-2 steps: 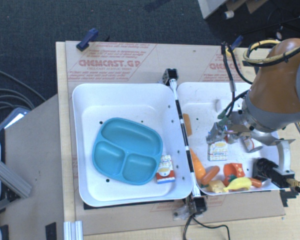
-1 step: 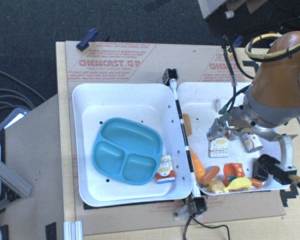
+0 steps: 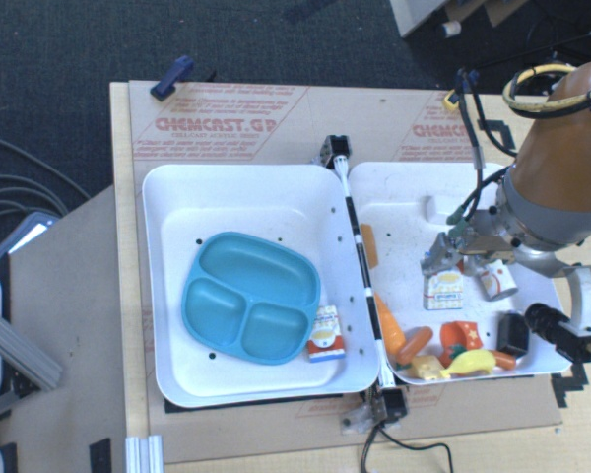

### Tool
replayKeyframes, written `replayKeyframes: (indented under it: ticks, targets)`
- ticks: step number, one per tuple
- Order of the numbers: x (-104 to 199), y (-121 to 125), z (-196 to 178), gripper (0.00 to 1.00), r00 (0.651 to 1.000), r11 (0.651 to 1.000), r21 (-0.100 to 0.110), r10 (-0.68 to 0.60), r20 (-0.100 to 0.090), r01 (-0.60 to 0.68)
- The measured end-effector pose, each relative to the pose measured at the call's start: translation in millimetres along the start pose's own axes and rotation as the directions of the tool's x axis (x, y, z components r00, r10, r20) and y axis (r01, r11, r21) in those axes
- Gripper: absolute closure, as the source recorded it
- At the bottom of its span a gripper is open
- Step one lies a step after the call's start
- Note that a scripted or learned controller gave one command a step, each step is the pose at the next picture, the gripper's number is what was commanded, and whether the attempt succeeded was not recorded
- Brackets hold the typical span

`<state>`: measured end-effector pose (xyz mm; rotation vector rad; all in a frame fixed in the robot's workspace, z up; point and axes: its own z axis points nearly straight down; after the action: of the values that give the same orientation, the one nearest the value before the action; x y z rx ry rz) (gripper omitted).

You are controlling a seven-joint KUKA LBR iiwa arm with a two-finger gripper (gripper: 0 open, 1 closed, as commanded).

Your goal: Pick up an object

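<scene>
My tool (image 3: 443,256) hangs in the right white bin (image 3: 399,190), right of frame centre; finger state: cannot tell. Small white printed carton (image 3: 444,291) lies just below it. Blue three-compartment plastic plate (image 3: 248,297) sits in the left bin (image 3: 167,264).

Dark carpet floor (image 3: 69,37); cardboard-topped bench (image 3: 227,116); grey cables (image 3: 20,180) at left.

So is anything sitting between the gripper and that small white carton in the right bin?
Nothing visible does. The gripper hangs just above the white carton, with only bare bin floor around it. The other toys lie nearer the front edge.
</scene>
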<state>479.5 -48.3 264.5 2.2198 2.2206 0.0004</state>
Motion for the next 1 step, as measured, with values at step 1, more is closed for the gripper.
replayKeyframes:
  ticks: [1]
  targets:
    - [-48.7,36.8,0.1,1.0,1.0,1.0,0.0,0.001,0.001,-0.001]
